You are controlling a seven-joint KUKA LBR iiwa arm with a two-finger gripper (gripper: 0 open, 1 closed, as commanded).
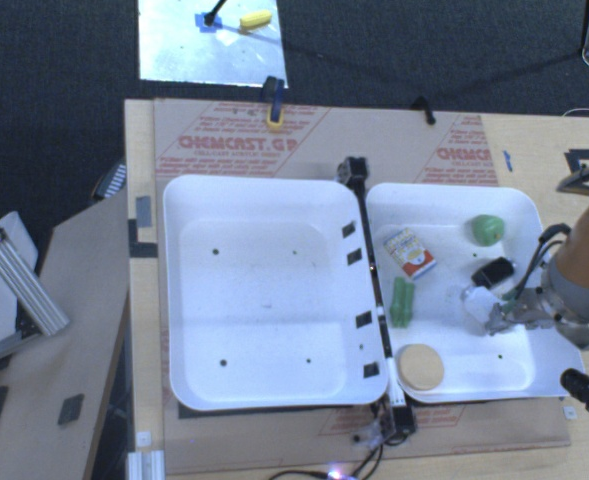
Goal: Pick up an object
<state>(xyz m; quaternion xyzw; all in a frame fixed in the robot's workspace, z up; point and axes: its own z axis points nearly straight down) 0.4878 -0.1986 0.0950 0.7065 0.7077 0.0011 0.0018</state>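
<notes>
From my console I see the arm (582,268) reaching in from the right, its orange band at the frame's edge and its end effector (496,313) down inside the right bin (454,200), near that bin's right wall. I cannot tell whether the end effector is released or clenched; the tip blurs into a pale, whitish object (476,300) lying just beside it, and I see nothing clearly gripped.

The right bin carries the pickable things. A green round object (488,230) sits toward the far right corner. A small black object (492,272) lies just left of the end effector, near the whitish one. A small box with a red and white face (409,253) rests left of centre, tilted. A green elongated block (402,302) lies just nearer than the box, close to the divider between the bins. A tan round disc (421,366) sits at the near left corner.

The left bin (264,193) lies beside it on the counter (304,138), which is covered with printed cardboard.
</notes>
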